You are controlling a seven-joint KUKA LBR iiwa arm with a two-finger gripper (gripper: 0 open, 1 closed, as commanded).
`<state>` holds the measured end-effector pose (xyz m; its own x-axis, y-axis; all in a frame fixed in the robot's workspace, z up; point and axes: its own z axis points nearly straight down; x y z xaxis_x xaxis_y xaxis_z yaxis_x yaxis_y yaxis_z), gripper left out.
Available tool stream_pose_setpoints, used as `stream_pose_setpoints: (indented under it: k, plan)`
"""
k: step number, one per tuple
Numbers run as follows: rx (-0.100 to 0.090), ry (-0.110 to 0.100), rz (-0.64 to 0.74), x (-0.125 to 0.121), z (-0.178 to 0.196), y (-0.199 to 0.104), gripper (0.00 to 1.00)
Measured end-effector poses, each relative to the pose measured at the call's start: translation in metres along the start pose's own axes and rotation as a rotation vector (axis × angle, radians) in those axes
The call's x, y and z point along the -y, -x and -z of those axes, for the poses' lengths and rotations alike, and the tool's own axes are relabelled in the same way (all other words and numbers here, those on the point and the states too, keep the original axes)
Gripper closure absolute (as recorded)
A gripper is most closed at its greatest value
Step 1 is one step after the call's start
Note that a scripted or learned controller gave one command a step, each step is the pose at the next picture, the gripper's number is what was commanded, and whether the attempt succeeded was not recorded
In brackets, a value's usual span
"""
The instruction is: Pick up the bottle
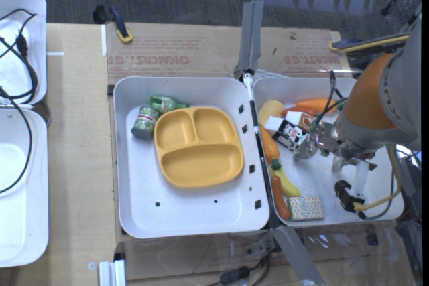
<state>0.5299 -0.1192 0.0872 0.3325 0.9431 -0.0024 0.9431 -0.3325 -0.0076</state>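
A green bottle (166, 103) lies on its side in the far left corner of the left bin (134, 197), just beyond the yellow divided plate (198, 146). Beside it, a small grey jar with a green label (143, 122) touches the plate's left rim. My gripper (306, 144) is low in the right bin (322, 177), next to a black-and-white patterned item (288, 133), far to the right of the bottle. The grey arm with its orange band (369, 104) reaches in over the right bin's far right side.
The right bin holds a yellow fruit (270, 110), an orange carrot (310, 106), a banana (287, 185), a red sausage (279, 197) and a small speckled box (305, 208). A metal divider (251, 43) stands between the bins at the back.
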Motion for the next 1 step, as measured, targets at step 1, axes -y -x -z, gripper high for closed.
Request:
stream_pose_setpoints:
  k: [1]
  plan:
    - [-0.003, 0.0, -0.107, -0.0271, 0.0311, 0.0796, 0.0]
